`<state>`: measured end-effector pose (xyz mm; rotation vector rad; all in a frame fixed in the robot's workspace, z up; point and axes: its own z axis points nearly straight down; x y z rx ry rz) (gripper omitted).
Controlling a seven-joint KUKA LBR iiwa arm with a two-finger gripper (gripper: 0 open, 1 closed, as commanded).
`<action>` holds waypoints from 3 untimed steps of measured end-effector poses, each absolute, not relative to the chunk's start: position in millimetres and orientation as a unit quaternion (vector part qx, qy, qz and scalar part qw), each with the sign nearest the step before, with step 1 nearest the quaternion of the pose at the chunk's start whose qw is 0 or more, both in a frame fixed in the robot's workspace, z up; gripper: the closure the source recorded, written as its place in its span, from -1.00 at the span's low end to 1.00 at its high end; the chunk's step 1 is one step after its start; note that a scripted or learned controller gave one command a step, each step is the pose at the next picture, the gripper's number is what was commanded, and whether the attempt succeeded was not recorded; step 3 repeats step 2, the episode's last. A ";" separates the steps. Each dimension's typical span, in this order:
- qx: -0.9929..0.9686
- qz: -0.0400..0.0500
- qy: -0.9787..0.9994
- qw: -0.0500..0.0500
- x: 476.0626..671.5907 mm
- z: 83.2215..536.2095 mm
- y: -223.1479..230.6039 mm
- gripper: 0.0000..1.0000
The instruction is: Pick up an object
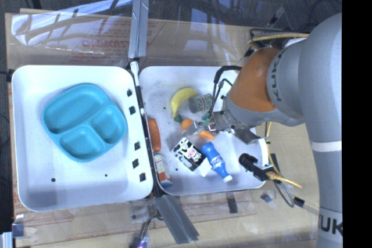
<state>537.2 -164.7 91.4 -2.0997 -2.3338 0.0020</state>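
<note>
hand (208, 123) mostly hidden under arm (273, 87), grip state unclear, perhaps near orange piece (204, 135), blue bottle (215, 161)

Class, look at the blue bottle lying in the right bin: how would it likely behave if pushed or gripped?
The blue bottle lies on its side, so a push would probably roll it. Its smooth rounded body may slip in a grip. It looks like light plastic, likely easy to lift.

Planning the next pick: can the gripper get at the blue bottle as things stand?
Probably yes. The blue bottle lies on top in the right bin, uncovered, just below the gripper; the cow-print box touching it could crowd the grasp.
</note>
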 end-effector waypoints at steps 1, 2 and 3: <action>-0.667 0.001 -0.745 0.002 537.3 101.0 -164.8 1.00; -0.668 0.000 -0.744 0.000 593.2 244.1 -132.6 1.00; -0.668 0.000 -0.744 0.000 593.2 244.1 -132.6 1.00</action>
